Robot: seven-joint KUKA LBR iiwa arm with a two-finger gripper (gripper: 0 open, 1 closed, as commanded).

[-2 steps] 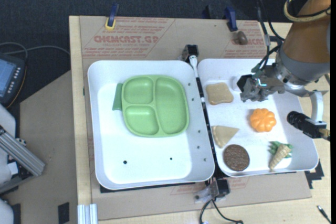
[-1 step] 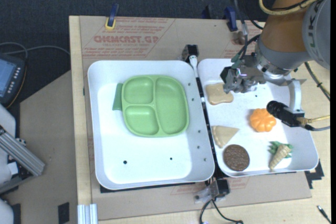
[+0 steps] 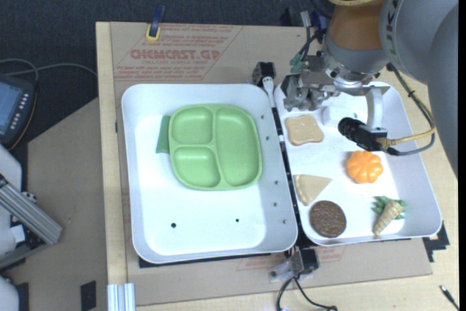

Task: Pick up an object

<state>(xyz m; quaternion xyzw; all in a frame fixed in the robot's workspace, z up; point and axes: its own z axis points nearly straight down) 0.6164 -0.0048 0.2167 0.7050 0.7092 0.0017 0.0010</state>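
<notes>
The fingers (image 3: pixel 306 100) hang just above the toast (image 3: pixel 303 130) in the right bin (image 3: pixel 415 156). Whether they are released or clenched cannot be told.

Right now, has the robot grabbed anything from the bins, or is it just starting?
Nothing looks picked up. The gripper hangs low over the back of the right bin, just above the toast-shaped piece, which lies on the bin floor. The orange pumpkin, wedge, brown cookie and corn cob lie there too. The green plate sits in the left bin. The grasp and lift remain.
</notes>
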